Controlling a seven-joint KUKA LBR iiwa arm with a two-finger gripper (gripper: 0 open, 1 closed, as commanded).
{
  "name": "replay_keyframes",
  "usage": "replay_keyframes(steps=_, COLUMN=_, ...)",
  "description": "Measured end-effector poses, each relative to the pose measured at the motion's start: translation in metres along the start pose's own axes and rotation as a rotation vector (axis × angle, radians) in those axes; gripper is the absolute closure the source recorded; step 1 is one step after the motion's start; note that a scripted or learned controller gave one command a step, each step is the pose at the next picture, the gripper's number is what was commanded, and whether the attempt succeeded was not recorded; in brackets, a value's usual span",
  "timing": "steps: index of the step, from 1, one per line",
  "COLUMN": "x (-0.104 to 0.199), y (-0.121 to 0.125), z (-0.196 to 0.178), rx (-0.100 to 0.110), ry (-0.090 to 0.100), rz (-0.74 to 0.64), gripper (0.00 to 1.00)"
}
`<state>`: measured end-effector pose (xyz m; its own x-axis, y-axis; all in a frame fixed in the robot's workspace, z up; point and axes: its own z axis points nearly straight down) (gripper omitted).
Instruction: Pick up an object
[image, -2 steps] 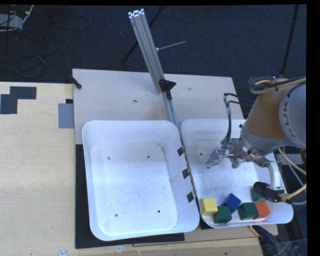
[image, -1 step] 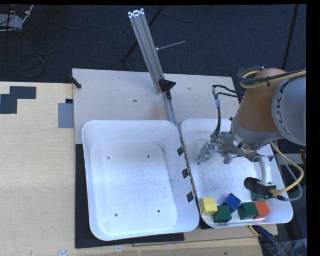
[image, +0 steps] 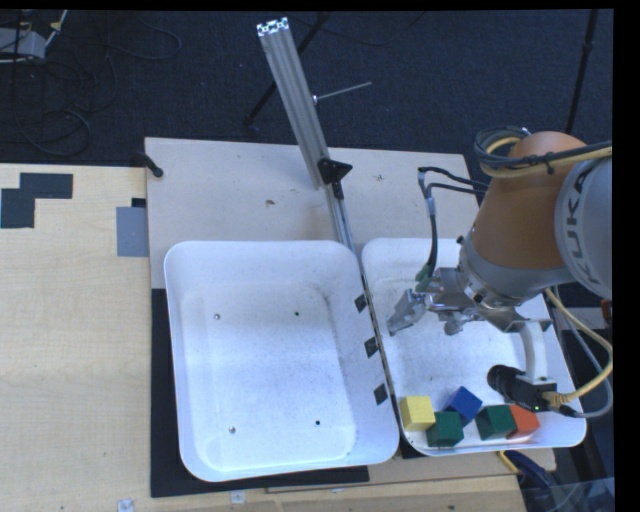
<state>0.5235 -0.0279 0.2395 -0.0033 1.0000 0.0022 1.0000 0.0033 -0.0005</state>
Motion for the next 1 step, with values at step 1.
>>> replay_keyframes(steps=1, x=0.0468, y=-0.0310, z=-0.0488, rx=-0.001, ry=0.000, rz=-0.002, gripper=0.00)
